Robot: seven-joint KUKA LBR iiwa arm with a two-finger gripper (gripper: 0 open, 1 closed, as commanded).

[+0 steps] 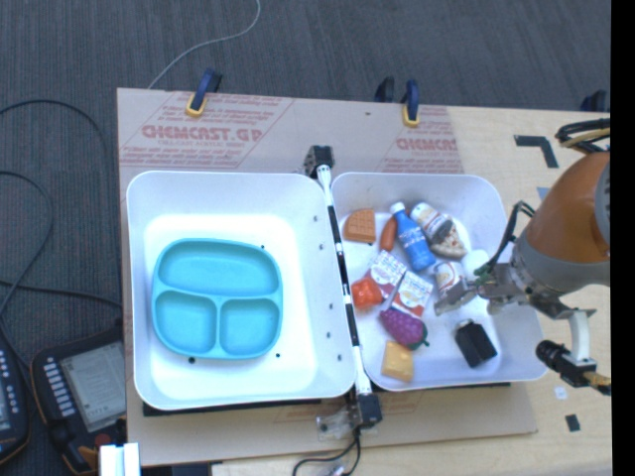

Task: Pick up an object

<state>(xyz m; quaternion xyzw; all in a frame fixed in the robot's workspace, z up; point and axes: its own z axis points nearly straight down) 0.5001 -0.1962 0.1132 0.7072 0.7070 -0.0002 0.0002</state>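
The right bin [491, 198] holds a pile of small items. Among them are a blue bottle [413, 238], a labelled can [440, 228], an orange wedge [360, 226], white sachets [387, 267], a red piece [367, 293], purple grapes [403, 325], a yellow block [398, 362] and a black block [475, 344]. My gripper [454, 293] reaches in from the right. It sits low over the bin's middle, just right of the sachets and above the black block. The view shows nothing held in it.
The left bin [139, 266] holds a blue three-compartment plate [218, 297]. A black divider rail [339, 266] runs between the bins. The arm's orange band [575, 216] hangs over the right bin's right edge. Clamps and cables lie beyond the board.
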